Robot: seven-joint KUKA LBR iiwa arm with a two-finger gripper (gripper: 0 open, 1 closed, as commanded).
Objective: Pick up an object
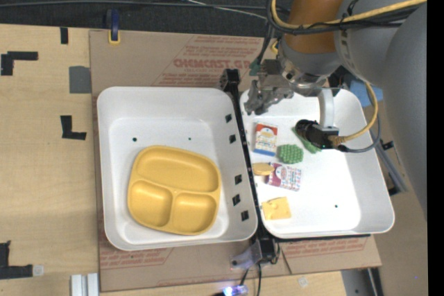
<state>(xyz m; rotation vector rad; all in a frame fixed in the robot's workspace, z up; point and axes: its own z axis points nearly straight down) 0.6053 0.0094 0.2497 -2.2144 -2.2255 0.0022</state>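
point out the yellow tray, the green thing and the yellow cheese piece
yellow tray (173,189), camera view, on the ridge where its three compartments meet
green thing (290,153), camera view, middle of its bumpy top
yellow cheese piece (277,208), camera view, centre of its flat face

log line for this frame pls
arm: over right bin far end | gripper: above bin floor, jaws state unclear | held: nothing seen | items: small packets, green piece in right bin | left bin: yellow tray

Red "CHEMCAST" lettering on cardboard sheet (187,62), other print too small to read
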